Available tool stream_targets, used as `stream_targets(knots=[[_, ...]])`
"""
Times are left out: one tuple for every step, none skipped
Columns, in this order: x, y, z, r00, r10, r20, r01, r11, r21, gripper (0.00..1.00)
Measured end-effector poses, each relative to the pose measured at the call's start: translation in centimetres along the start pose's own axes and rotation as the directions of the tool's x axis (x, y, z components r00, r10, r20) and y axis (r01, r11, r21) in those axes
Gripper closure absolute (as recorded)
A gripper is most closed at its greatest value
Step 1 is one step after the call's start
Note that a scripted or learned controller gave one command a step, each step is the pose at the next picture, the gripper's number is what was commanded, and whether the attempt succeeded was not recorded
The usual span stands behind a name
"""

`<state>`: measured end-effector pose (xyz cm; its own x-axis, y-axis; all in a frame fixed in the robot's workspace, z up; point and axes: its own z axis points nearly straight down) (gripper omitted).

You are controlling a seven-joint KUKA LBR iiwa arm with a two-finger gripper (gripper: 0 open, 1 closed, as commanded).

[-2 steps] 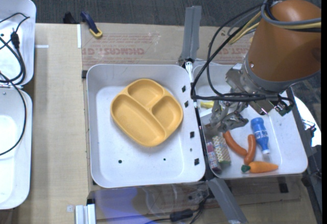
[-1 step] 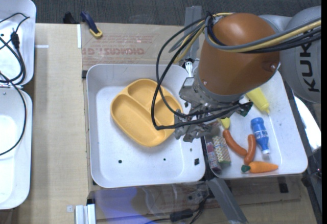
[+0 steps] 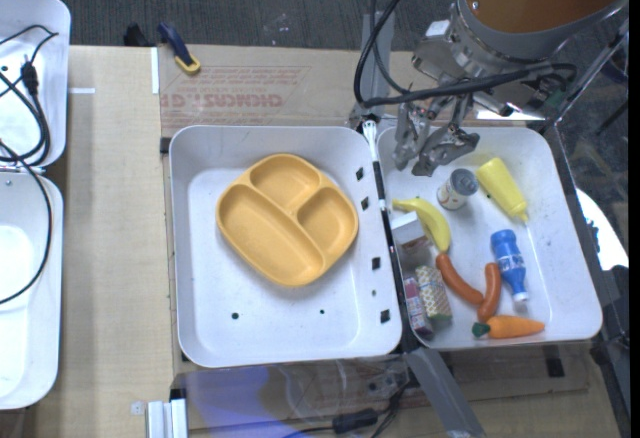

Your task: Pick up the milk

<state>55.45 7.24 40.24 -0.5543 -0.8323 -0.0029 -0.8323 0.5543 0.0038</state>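
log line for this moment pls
claw: above right white bin's back-left corner, holding nothing | small white milk carton: by left wall, beside yellow banana | milk not picked

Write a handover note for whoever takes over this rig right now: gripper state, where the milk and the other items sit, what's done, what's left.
Gripper: open, holding nothing, hanging over the back of the right bin.
Milk carton: lies against the right bin's left wall, beside the banana, in front of the gripper. Not touched.
Other items in the right bin: can, yellow bottle, blue bottle, sausages, carrot, patterned box.
Left bin: yellow divided plate.
Done: arm is over the correct bin.
Left: move toward the milk, descend, close on it, lift. The wall and banana crowd it, so the grasp may be tight.
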Motion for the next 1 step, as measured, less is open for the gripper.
stream_targets(knots=[[4.26,3.47,7.98,0.909,-0.417,-0.001,0.417,0.909,-0.005,1.0]])
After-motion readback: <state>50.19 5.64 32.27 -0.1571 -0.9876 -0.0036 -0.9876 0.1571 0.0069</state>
